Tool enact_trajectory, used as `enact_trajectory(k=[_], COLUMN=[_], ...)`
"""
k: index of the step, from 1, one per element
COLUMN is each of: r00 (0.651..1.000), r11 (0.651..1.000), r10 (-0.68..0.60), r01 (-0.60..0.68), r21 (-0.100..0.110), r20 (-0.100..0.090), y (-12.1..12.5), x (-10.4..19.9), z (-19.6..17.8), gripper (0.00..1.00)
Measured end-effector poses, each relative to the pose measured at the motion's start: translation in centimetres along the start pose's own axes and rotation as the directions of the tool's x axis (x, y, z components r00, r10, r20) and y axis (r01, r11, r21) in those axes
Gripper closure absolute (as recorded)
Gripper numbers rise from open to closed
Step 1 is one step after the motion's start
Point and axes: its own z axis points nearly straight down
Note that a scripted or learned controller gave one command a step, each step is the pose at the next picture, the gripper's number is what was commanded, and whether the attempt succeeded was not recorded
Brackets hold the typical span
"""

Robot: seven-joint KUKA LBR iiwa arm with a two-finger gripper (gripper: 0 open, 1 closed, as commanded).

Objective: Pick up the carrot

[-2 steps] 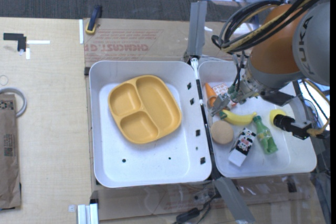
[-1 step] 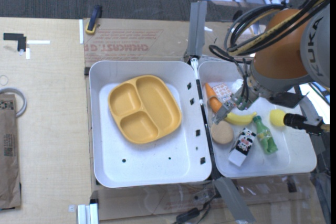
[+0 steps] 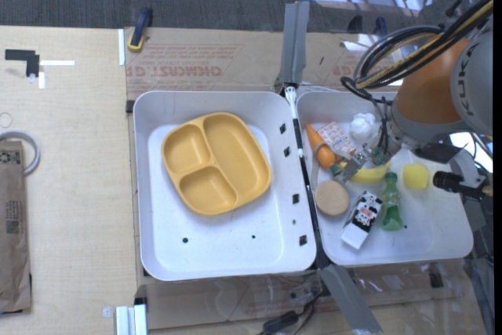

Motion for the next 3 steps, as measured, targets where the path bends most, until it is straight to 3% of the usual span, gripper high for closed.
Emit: enact_trajectory(k=[1,2,3], r00=[0.987,0.994,0.999], r11=[0.987,0.994,0.999], r10=[-0.159,0.107,-0.041], r01=[0.159,-0.107,0.041], r21=[-0.001,0.000,0.001], r20=[-0.001,0.000,-0.002], y=[3.7,5.9,1.4], x=[8.9,4.6,4.3], z=[-10.0,-15.2,-9.9], gripper=[0.00,0.00,0.00])
